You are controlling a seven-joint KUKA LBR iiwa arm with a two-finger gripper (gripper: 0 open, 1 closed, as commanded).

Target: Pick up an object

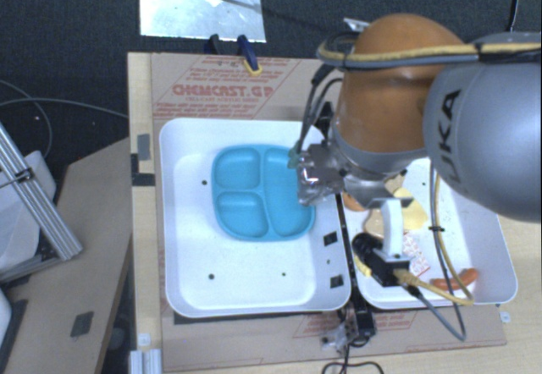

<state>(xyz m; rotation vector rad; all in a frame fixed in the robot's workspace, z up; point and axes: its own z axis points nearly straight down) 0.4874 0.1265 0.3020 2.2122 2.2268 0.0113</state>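
Under arm, gripper point(308, 180) seemingly over blue tray point(252, 195) edge

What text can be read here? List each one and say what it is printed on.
"CHEMCAST G P", red print on the brown board behind the left bin.
"KA", grey letters on the arm; the rest is cut off.
Smaller red print under the board's heading: too blurred to read.
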